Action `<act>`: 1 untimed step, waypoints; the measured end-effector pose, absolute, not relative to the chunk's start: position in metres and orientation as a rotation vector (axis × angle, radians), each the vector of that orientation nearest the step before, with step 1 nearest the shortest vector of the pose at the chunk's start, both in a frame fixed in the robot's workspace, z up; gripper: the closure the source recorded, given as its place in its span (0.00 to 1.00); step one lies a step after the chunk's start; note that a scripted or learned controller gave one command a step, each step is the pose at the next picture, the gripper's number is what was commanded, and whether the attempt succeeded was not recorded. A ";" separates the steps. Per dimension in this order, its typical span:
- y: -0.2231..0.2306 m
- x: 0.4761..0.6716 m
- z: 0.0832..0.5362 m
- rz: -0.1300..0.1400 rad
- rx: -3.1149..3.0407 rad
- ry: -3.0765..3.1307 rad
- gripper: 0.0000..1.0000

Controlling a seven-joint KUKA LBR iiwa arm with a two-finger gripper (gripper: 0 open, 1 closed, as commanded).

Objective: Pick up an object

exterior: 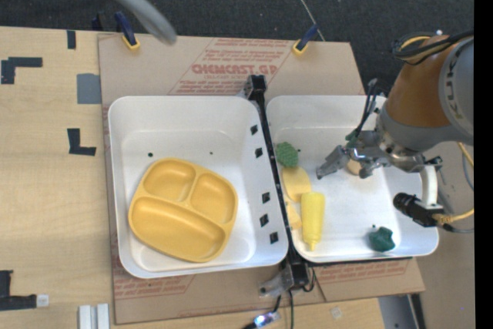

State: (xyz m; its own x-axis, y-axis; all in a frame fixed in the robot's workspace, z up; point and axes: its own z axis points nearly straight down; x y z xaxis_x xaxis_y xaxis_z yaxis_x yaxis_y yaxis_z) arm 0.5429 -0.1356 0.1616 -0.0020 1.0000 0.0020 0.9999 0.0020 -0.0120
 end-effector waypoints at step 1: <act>-0.130 0.549 0.099 0.012 -2.211 -2.216 0.00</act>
State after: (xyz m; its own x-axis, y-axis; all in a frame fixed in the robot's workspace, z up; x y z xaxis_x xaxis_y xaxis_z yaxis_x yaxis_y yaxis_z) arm 0.5490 -0.1299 0.0987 -0.0021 1.0000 0.0025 0.9999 0.0021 -0.0132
